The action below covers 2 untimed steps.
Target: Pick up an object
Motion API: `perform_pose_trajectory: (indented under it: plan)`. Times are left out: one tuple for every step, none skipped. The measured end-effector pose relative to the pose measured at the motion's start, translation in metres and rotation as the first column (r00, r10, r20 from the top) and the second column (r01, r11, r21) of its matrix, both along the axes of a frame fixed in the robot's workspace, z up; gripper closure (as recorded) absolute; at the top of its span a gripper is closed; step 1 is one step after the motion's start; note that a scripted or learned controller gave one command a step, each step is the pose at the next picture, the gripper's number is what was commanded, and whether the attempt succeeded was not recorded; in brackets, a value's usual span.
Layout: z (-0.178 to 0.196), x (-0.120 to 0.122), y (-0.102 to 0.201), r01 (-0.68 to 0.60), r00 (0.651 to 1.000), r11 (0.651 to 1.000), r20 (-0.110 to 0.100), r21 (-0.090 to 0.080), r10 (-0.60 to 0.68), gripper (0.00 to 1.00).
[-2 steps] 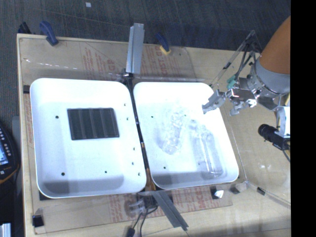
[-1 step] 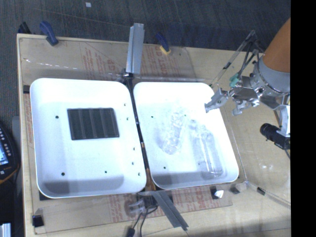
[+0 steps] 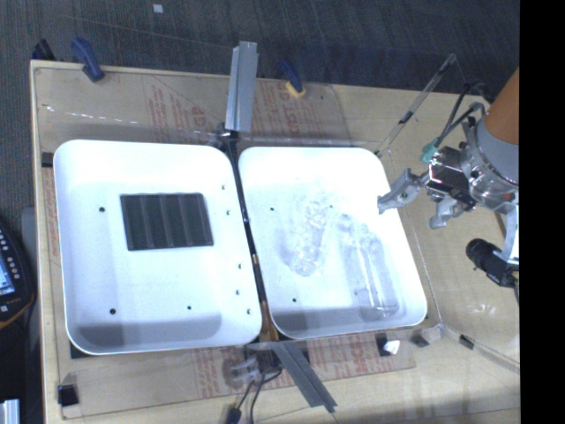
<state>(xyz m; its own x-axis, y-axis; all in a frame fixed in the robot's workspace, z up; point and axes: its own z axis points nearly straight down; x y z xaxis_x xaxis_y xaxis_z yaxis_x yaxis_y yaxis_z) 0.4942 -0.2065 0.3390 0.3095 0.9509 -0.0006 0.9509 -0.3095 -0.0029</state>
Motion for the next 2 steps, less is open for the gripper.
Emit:
perform_pose_trajectory:
  plan:
    - [-0.0681,-0.0169,0.0057,-0.277,0.961,0.961,0.000,0.001,0.277,0.00]
    - [-0.0768,-0.0171,-0.0005,-0.317,0.948,0.948,0.000,0.003,0.317,0.00]
